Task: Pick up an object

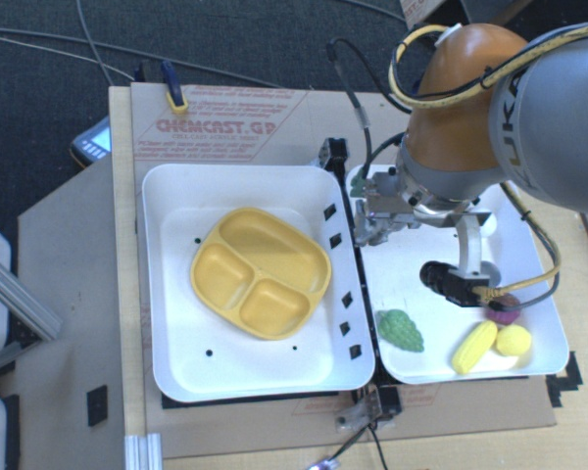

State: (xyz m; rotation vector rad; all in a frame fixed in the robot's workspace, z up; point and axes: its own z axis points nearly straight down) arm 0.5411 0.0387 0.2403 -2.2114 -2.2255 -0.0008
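Right bin [416,258]: green leafy toy [401,329], yellow corn [473,347], lemon [514,341] and purple piece [505,311], all lay near side. Jaws hung by its left wall; spread or pressed together, cannot tell. Left bin [176,223]: yellow divided plate [262,272].

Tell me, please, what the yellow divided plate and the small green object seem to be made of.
Yellow divided plate: probably moulded plastic, smooth with a soft sheen; the colour is even and the compartment ridges are rounded. Small green object: bumpy, dull surface, perhaps soft plastic or rubber; the view cannot settle which.
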